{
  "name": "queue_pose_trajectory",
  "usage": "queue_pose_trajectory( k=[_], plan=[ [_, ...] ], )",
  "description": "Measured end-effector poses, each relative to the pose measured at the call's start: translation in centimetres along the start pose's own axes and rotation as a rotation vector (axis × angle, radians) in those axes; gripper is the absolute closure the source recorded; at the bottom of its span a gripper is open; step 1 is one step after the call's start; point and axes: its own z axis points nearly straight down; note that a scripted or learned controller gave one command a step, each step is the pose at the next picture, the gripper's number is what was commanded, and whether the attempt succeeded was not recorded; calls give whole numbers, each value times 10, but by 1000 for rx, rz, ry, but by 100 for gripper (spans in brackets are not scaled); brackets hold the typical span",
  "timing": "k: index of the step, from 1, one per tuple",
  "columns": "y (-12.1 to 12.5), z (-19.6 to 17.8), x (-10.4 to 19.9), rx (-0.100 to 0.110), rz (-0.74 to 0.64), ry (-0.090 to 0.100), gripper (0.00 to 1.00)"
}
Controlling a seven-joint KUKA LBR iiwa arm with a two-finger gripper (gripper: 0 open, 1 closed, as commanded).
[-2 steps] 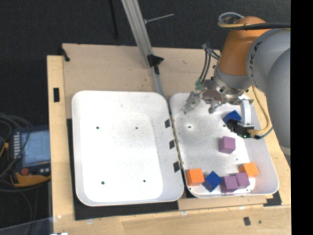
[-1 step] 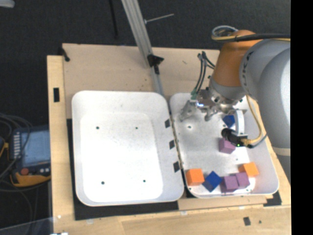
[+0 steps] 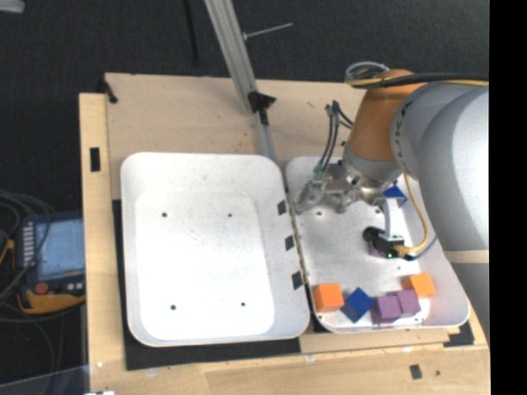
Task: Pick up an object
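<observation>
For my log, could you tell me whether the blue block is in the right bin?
In: the blue block lies inside the right white bin, near its front edge.

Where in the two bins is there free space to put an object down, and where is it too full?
The left bin is bare across its whole floor. In the right bin, the middle floor is free, between the gripper at the far end and the blocks at the near edge. That near edge is crowded: orange block, blue block, purple blocks, second orange block.
</observation>
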Motion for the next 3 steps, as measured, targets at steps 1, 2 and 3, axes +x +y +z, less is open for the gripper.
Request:
queue_pose_trajectory(
  k=[1, 2, 3],
  plan=[
    [2, -14, -1, -7, 5, 1, 100],
    [3, -78, 3, -11, -4, 2, 100],
    [4, -133, 1, -11, -7, 1, 100]
  ],
)
